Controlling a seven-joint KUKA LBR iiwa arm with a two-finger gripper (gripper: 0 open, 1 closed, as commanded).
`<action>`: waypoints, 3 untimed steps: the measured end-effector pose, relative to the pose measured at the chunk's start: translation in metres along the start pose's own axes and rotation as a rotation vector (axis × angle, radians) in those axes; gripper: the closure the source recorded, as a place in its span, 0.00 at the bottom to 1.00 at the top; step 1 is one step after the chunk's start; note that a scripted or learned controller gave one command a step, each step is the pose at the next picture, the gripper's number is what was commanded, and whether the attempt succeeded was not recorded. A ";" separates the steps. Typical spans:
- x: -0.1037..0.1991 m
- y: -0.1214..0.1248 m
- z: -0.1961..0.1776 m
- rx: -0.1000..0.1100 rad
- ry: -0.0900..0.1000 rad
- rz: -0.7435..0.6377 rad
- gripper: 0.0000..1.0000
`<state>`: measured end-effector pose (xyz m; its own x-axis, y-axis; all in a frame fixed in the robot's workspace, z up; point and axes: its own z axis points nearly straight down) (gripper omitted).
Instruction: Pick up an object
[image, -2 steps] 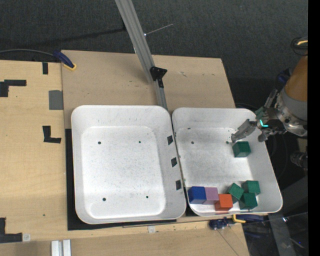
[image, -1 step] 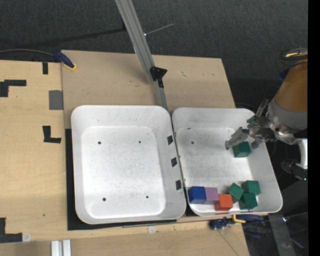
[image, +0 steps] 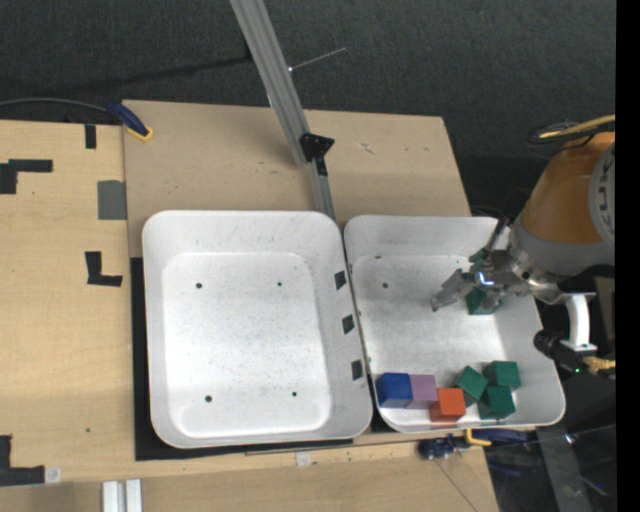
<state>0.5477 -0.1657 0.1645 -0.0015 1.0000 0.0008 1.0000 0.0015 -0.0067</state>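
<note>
Two white bins are set side by side on the bench, the left bin (image: 245, 325) and the right bin (image: 420, 250). The gripper (image: 470, 290) is lowered over the right bin's right half, its fingers spread; one finger (image: 447, 295) is angled down-left. A dark green block (image: 484, 304) is seen just beside the fingers, partly hidden, so its long axis cannot be told. Along the near wall, blue (image: 394, 389), lilac (image: 424, 389), orange (image: 450, 402) and three green cubes (image: 490, 385) are clustered.
</note>
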 end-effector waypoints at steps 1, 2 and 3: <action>-0.004 -0.009 0.050 0.000 0.000 0.001 0.00; -0.003 -0.008 0.037 -0.004 0.000 -0.001 1.00; -0.009 -0.003 -0.008 -0.010 -0.002 0.000 1.00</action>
<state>0.5448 -0.1748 0.1727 -0.0010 1.0000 -0.0013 1.0000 0.0010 0.0035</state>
